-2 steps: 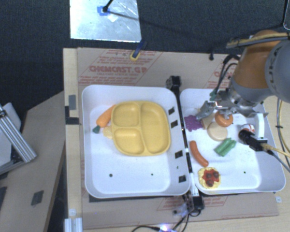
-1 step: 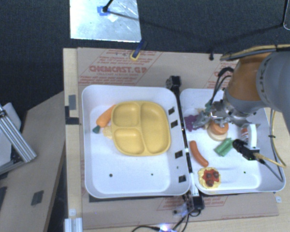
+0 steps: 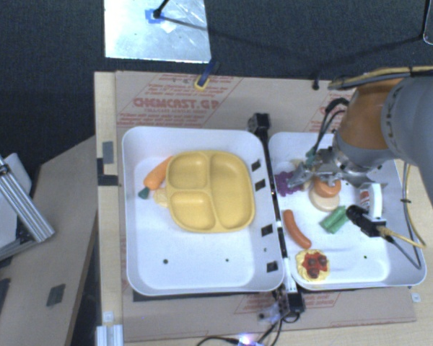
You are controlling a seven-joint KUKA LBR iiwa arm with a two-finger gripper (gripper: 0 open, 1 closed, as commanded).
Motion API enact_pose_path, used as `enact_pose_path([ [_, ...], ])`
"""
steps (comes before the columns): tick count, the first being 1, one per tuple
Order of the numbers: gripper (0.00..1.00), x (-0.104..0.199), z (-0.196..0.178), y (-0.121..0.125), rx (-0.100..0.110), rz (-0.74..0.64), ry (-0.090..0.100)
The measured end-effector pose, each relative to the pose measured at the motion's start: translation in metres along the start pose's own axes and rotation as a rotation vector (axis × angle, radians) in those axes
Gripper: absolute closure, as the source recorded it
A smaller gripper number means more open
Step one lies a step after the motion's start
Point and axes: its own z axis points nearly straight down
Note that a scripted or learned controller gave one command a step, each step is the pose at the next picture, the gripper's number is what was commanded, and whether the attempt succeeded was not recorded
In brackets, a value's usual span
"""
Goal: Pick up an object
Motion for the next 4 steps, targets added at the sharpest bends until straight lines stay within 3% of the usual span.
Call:
enact_pose_path([
  [1, 1.00, -0.001, -0.011, 0.001, -0.004, 0.000, -0.003],
  [2, 1.00, 0.005, -0.074, 0.003, 0.009, -0.003, 0.004],
  [3, 1.00, 0.005, -0.124, 0.005, 0.009, -0.003, 0.004],
  [4, 1.00, 0.023, -0.124, -0.010, 0.015, -0.004, 0.004],
])
